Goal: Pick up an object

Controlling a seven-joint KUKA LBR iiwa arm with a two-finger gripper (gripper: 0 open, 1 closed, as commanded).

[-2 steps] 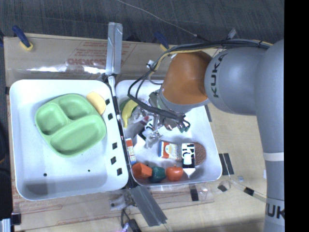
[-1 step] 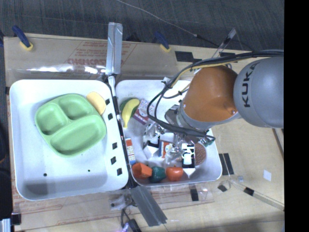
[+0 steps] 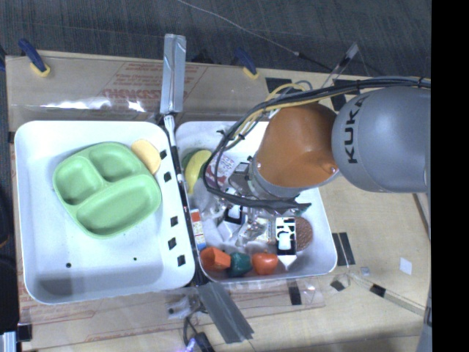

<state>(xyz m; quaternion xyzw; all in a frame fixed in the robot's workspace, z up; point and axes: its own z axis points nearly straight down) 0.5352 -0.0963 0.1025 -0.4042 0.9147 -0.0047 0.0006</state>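
The arm's orange band (image 3: 297,149) and grey wrist hang low over the right bin (image 3: 322,259). My gripper (image 3: 245,222) reaches down into the pile at the bin's middle, and clutter hides its fingers. Around it lie a yellow-green fruit (image 3: 193,169), crumpled clear wrappers (image 3: 220,222), a brown round object (image 3: 302,232), a black-and-white package (image 3: 286,237), and along the near wall an orange piece (image 3: 215,258), a teal piece (image 3: 239,264) and a red-orange piece (image 3: 264,262).
The left bin (image 3: 44,270) holds a green divided tray (image 3: 108,188) and a yellow object (image 3: 146,153) at its far right. A metal divider (image 3: 173,72) stands between the bins. Cables (image 3: 293,90) trail from the arm.
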